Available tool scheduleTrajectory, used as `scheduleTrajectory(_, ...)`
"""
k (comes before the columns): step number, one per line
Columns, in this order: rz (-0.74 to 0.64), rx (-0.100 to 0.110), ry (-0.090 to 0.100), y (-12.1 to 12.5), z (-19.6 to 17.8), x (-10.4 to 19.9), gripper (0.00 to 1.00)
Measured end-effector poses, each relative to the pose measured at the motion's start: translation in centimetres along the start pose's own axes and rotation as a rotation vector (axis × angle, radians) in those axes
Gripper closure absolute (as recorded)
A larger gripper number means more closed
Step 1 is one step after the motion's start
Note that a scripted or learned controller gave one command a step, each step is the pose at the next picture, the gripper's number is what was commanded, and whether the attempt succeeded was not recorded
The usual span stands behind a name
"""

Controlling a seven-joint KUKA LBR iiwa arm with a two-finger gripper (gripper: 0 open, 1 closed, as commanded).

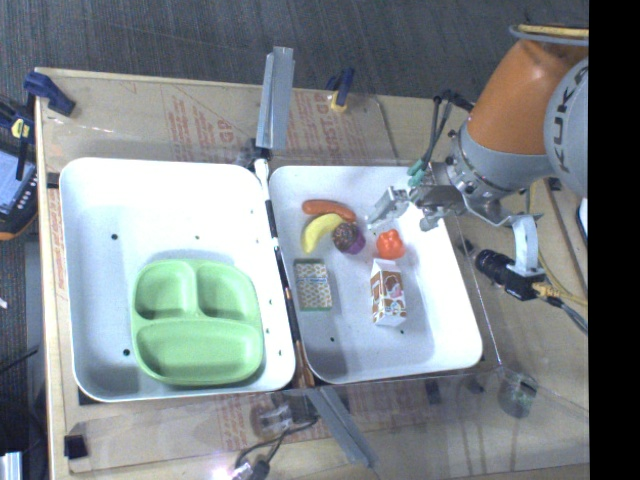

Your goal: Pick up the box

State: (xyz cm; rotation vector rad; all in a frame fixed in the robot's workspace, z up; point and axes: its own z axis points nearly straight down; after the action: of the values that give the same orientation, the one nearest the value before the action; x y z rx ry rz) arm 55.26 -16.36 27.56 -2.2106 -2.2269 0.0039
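The left bin [90, 268] is a shallow white tray with rounded corners and a smooth, slightly glossy floor; it holds a light green plastic plate [197, 321] with three moulded compartments – two small ones at the top, one long one below – sitting toward the bin's lower right corner, close to the wall shared with the next bin; the right bin [440, 338] is the same white shape, set just beside the first; near its left wall lies a small flat rectangular packet [313, 285] with a speckled green and grey face; above it a long reddish sausage [328, 208] lies across the upper part of the bin, with a curved yellow banana [320, 231] just under it and a round dark purple piece [349, 237] touching the banana's right end; to the right of that sits an orange-red lumpy piece [390, 244]; directly below it lies the box [387, 296] – a small carton, white with red and brown print, lying on its side near the middle of the bin; the gripper [387, 209] hangs over the bin's upper right part, above the orange-red piece, metal grey beneath the arm's [520, 108] orange band; whether its fingers are spread or closed I cannot tell, and nothing is seen between them
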Motion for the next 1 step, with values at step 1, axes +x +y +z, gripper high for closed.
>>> scheduleTrajectory(1,-0.018,0.001,-0.002,3.84,9.06,3.36,0.0)
